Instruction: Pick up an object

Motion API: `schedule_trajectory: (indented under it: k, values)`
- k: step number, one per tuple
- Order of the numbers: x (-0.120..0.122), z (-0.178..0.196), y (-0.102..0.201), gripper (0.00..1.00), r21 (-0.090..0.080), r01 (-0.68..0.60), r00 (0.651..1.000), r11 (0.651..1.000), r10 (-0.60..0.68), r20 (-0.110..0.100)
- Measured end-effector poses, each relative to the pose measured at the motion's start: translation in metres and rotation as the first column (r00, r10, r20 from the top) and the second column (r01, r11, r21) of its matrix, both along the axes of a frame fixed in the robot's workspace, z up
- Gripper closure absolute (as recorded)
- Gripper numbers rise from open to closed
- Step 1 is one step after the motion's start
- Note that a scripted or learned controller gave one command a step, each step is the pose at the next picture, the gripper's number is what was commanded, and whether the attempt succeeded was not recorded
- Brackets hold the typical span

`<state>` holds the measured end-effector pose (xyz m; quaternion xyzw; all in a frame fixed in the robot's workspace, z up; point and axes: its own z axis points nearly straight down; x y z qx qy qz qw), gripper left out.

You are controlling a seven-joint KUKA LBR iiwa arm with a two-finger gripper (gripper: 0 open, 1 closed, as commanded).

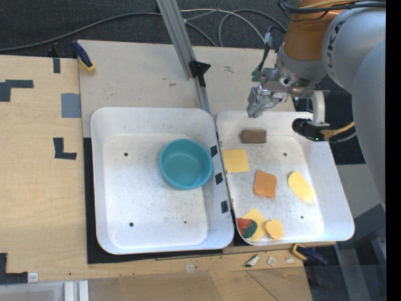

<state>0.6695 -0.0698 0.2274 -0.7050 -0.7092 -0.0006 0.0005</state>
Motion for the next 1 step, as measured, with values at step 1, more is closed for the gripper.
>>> schedule_trajectory:
  k: [1]
  values:
    - [-0.0135, -0.0085, 0.0482, 1.00, 0.000, 0.000, 1.000, 1.000, 0.000, -0.004]
